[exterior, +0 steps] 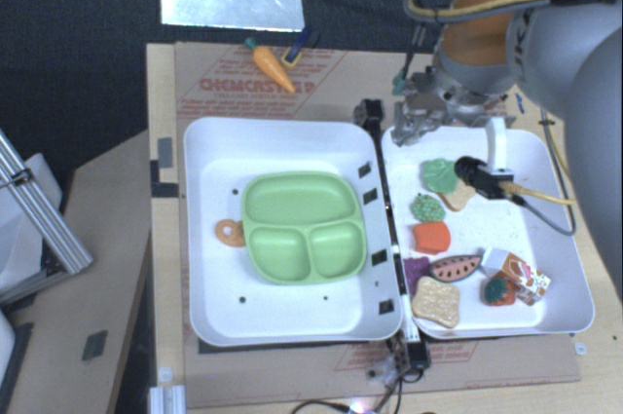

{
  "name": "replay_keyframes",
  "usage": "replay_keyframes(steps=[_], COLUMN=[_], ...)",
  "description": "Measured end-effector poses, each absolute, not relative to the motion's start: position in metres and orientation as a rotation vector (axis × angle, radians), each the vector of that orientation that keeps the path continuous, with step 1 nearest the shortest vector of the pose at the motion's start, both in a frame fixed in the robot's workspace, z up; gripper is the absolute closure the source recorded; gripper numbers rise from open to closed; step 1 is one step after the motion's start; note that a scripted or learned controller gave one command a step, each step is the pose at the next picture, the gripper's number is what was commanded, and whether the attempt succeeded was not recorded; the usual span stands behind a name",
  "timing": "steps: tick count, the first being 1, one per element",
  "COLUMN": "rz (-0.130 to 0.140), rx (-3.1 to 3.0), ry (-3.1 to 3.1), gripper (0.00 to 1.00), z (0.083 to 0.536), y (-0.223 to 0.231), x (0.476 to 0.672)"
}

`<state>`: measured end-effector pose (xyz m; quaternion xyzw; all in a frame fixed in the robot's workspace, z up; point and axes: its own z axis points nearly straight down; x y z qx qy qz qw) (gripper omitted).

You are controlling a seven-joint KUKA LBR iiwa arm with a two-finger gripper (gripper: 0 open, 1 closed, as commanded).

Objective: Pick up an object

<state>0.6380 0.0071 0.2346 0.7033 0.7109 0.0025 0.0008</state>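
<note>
**Approach Phase: Gripper Positioned Over the Far Edge of the Right Bin**

The arm (545, 22) is reaching in from the right, its orange band sitting above the wrist; the gripper (417, 125) is hanging over the far-left corner of the right bin (569, 300), and nothing is showing between its fingers; whether they are spread or closed cannot be told from this angle. The left bin (209, 305) is holding a green divided tray (304, 227) and a small orange ring (230, 233) just beside it. The candidate objects are lying in the right bin: a green leafy piece (440, 174) nearest the gripper, a toast slice (436, 302) at the near edge, an orange block (432, 237) between them, and a smaller green piece (426, 207) above the block.

Judgement: the task is standing at the pre-grasp step; no object is being lifted. The next move is calling for a descent onto one isolated item; the leafy piece is looking closest, though it is touching a tan piece (458, 198) beside it.
</note>
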Motion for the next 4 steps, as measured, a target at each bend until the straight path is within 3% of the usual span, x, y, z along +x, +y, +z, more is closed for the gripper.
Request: replay_keyframes(steps=[2,4], rz=[0.0,0.004], rx=[2.218,2.214], ry=[2.223,2.226], gripper=[1.0,1.0], z=[0.232,0.221], y=[0.006,0.005], x=[0.632,0.648])
